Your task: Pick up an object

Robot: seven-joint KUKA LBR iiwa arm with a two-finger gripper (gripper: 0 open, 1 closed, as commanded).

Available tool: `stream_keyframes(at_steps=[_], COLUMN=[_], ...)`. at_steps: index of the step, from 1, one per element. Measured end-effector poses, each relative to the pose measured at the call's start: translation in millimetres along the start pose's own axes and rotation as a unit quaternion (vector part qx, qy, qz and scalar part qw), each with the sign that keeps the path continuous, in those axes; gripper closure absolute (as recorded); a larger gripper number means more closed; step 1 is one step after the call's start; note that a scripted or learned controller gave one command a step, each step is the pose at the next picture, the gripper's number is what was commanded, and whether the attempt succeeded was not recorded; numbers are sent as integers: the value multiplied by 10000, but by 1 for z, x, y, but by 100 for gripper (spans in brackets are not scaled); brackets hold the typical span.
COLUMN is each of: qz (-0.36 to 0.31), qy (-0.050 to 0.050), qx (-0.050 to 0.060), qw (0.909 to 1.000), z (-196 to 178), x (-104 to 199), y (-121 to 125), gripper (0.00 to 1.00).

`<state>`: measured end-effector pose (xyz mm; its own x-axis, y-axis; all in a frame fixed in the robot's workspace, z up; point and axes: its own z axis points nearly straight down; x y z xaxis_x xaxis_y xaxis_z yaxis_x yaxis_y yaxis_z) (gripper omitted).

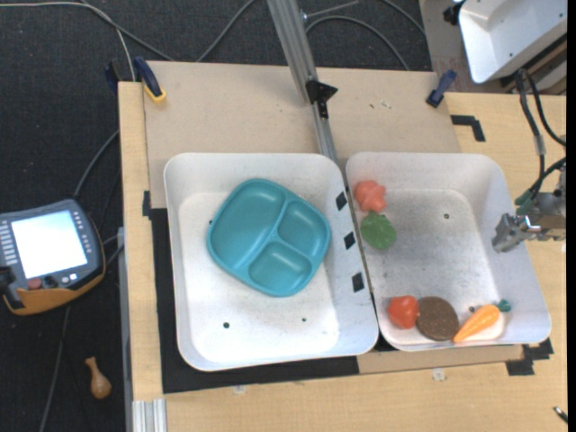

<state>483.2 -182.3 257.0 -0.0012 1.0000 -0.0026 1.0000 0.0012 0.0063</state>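
Observation:
The right bin (468,174) holds several toy foods. A pink-orange piece (369,194) and a green piece (378,232) lie against its left wall. Along its front edge sit a red tomato (404,311), a brown round piece (437,319) and an orange carrot (479,323). My gripper (511,232) hangs at the right bin's right rim, well apart from all of them, with nothing visibly in it.
A teal divided plate (270,237) lies tilted in the left bin (193,331). A metal pole (301,57) slants down to the gap between the bins. A teach pendant (45,255) rests off the bench at the left.

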Motion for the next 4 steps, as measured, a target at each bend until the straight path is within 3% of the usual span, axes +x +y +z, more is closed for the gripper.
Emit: stream_keyframes(at_steps=[1,4], qz=[-2,-20], qy=[5,22], qx=[7,42], qw=[10000,10000], z=[-32,-16], x=[0,137], y=[1,58], gripper=[100,100])
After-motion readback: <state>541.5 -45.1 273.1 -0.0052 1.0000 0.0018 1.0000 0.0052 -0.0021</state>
